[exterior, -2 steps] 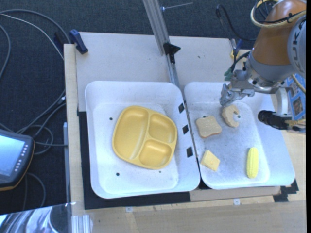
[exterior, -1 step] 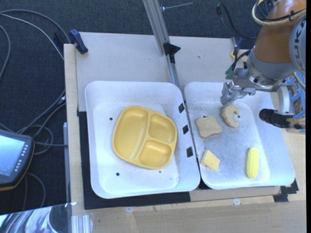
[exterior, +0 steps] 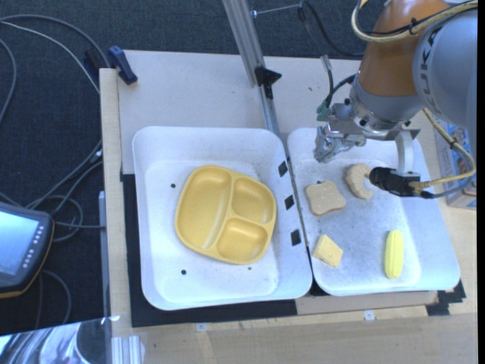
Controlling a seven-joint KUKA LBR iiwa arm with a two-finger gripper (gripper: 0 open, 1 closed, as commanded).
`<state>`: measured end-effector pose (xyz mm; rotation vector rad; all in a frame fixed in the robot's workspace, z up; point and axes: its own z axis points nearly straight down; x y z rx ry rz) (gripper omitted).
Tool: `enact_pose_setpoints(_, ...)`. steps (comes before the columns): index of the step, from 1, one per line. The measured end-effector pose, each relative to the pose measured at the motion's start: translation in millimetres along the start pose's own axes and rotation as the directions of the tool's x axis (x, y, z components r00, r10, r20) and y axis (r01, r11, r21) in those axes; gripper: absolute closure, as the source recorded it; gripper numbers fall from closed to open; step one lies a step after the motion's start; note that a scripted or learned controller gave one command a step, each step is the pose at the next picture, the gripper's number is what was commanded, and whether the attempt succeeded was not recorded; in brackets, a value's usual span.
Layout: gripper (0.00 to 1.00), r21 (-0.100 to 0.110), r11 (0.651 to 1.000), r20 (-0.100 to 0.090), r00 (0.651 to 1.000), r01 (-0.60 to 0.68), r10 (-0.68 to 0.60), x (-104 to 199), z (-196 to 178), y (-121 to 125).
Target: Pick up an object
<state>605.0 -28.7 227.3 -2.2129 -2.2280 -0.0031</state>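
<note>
Yellow corn [exterior: 393, 254] and a cheese wedge [exterior: 329, 250] lie nearest, the toast slice [exterior: 325, 197] and bread roll [exterior: 358, 181] beyond, so the gripper [exterior: 327, 147], apparently empty with fingers slightly apart just past the toast, should centre over the toast before descending.

Toast slice [exterior: 325, 197], flat, just below the gripper [exterior: 327, 147]; bread roll [exterior: 358, 181] beside it; cheese wedge [exterior: 329, 250] and corn cob [exterior: 393, 254] farther below.
</note>
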Motion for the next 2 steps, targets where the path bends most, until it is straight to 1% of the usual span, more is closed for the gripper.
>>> enact_pose_setpoints(2, 1.00, 0.004, 1.000, 0.000, 1.000, -0.001, 0.001, 95, 4, -12)
